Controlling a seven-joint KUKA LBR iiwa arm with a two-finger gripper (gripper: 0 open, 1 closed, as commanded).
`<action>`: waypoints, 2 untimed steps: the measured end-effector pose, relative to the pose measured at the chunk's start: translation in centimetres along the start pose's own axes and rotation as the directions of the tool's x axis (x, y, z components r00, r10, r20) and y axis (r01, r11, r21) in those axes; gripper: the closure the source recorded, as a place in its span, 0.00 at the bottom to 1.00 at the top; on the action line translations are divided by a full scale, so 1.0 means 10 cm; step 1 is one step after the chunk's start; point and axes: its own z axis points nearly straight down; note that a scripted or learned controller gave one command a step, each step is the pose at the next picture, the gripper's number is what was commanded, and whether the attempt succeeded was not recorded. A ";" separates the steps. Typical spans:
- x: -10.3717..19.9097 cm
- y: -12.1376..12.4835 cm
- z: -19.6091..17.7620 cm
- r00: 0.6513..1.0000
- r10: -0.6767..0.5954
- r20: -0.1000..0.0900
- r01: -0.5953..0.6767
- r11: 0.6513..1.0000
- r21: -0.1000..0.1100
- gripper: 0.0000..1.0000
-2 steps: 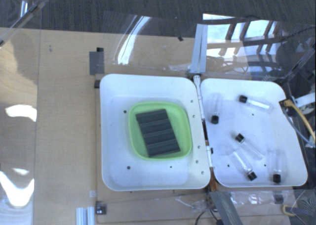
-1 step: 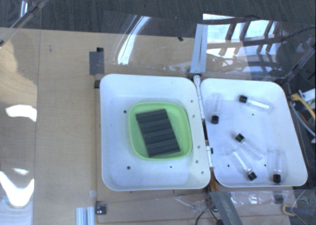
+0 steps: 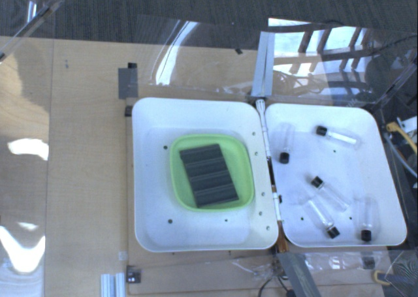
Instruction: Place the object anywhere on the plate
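Note:
A green square plate point(image 3: 243, 158) sits in the middle of the left bin point(image 3: 150, 178). On the plate lies a dark grey ribbed rectangular block point(image 3: 208, 175), slightly tilted. In the right bin point(image 3: 385, 178) lie several clear vials with black caps: one at the upper right point(image 3: 336, 135), one at the left point(image 3: 283, 144), one near the centre point(image 3: 326, 191), one at the lower middle point(image 3: 322, 216) and one at the lower right point(image 3: 366, 217).
A metal divider post point(image 3: 263, 67) stands behind the seam between the bins. A clear plastic sheet glares across the back of the bench. Cables point(image 3: 400, 139) lie at the right edge. Bare wooden bench point(image 3: 72, 171) stretches to the left.

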 end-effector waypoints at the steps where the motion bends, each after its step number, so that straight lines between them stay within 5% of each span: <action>1: 0.00 0.00 -0.06 1.000 0.000 0.000 0.000 1.000 0.000 0.00; 2: 0.00 -0.01 0.49 1.000 0.004 0.002 -0.004 1.000 0.005 0.00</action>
